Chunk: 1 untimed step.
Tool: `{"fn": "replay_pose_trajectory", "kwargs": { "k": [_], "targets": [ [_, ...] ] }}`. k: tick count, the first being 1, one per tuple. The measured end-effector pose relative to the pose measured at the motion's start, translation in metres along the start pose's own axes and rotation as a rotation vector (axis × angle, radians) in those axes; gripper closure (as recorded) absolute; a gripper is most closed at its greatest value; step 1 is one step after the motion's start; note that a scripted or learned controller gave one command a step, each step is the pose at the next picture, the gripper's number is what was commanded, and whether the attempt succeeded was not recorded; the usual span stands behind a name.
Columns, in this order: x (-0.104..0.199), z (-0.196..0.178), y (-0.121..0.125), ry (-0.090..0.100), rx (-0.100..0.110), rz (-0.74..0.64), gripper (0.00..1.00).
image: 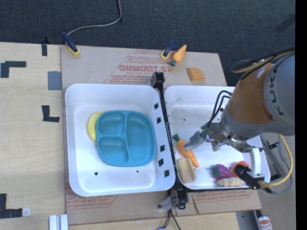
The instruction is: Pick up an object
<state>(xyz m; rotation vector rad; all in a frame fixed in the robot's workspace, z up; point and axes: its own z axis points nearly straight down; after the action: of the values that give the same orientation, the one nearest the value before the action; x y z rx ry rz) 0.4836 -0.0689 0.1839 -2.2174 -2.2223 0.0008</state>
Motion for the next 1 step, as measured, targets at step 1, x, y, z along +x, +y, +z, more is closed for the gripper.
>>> {"fn": "replay_pose_trajectory", "kwargs": {
  "k": [1],
  "targets": [
    [-0.0267,0.0945,0.0019,-0.002,-0.007,0.002,0.0]
  ]
}}
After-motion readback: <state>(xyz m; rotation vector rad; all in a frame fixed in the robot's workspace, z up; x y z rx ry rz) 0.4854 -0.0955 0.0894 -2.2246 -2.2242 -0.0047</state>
